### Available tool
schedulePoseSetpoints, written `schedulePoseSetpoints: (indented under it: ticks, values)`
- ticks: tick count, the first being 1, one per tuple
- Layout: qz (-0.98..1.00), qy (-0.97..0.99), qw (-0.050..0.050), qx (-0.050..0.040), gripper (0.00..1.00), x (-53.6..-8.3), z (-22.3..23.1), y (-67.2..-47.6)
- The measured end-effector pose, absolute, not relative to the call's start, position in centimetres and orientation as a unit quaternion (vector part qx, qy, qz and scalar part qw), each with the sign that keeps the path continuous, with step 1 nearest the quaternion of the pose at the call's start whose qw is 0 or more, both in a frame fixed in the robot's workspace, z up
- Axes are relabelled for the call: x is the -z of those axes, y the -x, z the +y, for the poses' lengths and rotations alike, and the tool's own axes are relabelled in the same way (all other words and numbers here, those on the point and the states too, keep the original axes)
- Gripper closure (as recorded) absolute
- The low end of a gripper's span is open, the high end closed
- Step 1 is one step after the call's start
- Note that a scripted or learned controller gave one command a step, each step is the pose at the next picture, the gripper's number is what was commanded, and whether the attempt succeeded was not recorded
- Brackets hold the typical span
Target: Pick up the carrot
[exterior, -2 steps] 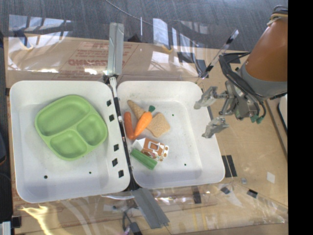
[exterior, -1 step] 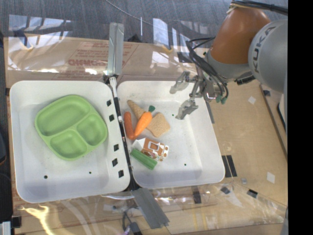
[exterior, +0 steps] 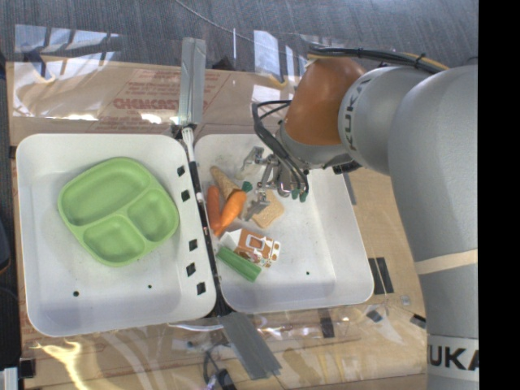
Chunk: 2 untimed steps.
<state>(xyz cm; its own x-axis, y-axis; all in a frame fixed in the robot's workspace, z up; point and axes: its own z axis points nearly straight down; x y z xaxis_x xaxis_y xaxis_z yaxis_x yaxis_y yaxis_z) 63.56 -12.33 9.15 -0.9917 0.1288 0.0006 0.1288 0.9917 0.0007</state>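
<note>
Two bins sit side by side on the worktop (exterior: 97, 96). The left bin (exterior: 32, 242) holds a divided plate (exterior: 118, 210) near its middle. The right bin (exterior: 325, 250) has its things crowded against its left wall — the carrot (exterior: 230, 210) beside a second one (exterior: 214, 205), a cracker (exterior: 266, 212) just right of them, a small box (exterior: 258, 249) and a stick (exterior: 238, 263) lower in the frame. The gripper (exterior: 272, 181) hangs above the cracker.

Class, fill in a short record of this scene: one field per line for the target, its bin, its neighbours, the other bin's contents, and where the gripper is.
target: carrot
bin: right bin, near its left wall
neighbours: a second orange piece on its left, cracker on its right, green stick below
left bin: green plate with three compartments
gripper: over the right bin, just right of and above the carrot
arm: enters from the right
</note>
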Motion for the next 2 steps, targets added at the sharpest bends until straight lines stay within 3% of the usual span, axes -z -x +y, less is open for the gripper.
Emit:
schedulePoseSetpoints:
  ticks: [1,2]
  values:
    - [-0.998,0.062,-0.001,-0.0018,1.0,-10.4,-12.5,-63.7]
    - [-0.992,0.129,-0.005,0.0011,1.0,-19.8,-5.7,-64.9]
